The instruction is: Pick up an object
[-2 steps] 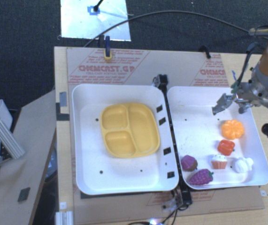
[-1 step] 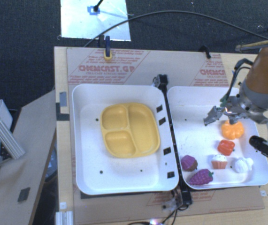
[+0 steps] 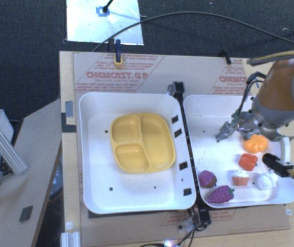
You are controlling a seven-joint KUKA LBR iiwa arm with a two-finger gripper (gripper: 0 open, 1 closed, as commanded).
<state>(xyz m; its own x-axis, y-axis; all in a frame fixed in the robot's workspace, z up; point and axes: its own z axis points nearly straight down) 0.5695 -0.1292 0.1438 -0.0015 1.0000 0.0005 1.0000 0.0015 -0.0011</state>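
The right bin (image 3: pixel 208 117) holds several small toy foods. An orange fruit (image 3: pixel 255 144) lies by the arm's wrist, with a red pepper (image 3: pixel 247 161) just below it. A cupcake (image 3: pixel 241 178) and a white piece (image 3: pixel 264 181) sit near the front wall. A purple round fruit (image 3: pixel 207 179) and a purple bunch of grapes (image 3: pixel 221 193) lie at the front left corner. My gripper (image 3: pixel 228 130) hangs low over bare bin floor, left of the orange fruit, with nothing seen in it.
In the left bin (image 3: pixel 92 138) lies a yellow divided plate (image 3: pixel 141 142). A black divider (image 3: pixel 184 148) runs between the two bins. The grey and orange arm (image 3: pixel 286 94) covers the right bin's far right part. Cables cross behind the bins.
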